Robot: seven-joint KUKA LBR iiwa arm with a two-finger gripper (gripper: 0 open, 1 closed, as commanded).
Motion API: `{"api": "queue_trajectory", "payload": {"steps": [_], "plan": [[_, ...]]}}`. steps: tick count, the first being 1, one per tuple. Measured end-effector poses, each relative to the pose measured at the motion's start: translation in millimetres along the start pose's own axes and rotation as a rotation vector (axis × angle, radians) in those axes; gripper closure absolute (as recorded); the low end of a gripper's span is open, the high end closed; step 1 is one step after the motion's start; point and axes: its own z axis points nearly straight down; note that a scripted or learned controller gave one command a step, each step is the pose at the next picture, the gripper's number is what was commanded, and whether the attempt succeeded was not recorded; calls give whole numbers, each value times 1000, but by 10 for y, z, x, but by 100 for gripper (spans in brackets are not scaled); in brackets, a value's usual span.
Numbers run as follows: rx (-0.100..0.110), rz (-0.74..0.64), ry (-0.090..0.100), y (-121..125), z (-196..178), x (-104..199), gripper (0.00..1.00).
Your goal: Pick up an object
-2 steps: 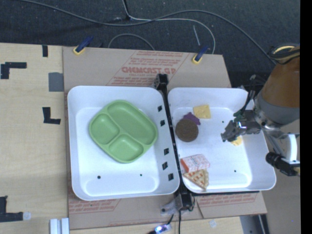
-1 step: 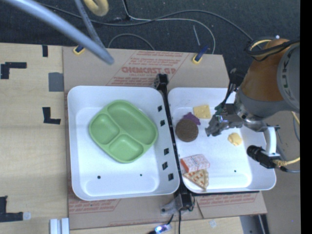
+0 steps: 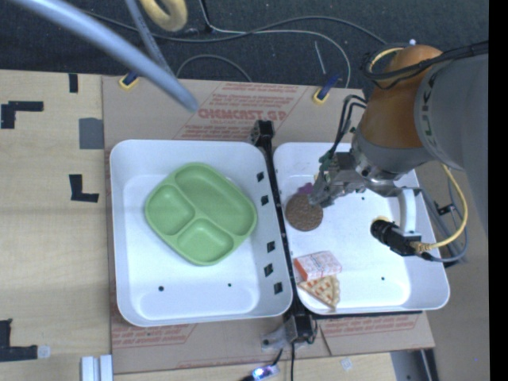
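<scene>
In the right bin (image 3: 413,292) a round brown cookie-like disc (image 3: 303,213) lies near the left wall. My gripper (image 3: 320,189) reaches down over the disc's upper right edge. Toward the bin's front lie a pink-and-white wrapped snack (image 3: 317,263) and a toast-coloured wedge (image 3: 322,290), touching each other. The grey arm with its orange band (image 3: 397,109) comes in from the right and covers the bin's back right part.
The left bin (image 3: 131,292) holds a green divided plate (image 3: 201,212). A black divider with clips (image 3: 274,236) runs between the bins. A black fitting with a yellow cable (image 3: 397,238) hangs off the arm over the right bin. Cables lie behind the bins.
</scene>
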Motion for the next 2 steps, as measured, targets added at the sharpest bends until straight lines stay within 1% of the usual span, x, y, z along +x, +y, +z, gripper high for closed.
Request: {"api": "queue_trajectory", "payload": {"steps": [1, 2], "plan": [[-1, -1, 0, 237, -120, 529, 100], [-1, 0, 1, 370, -211, 1030, 100]]}}
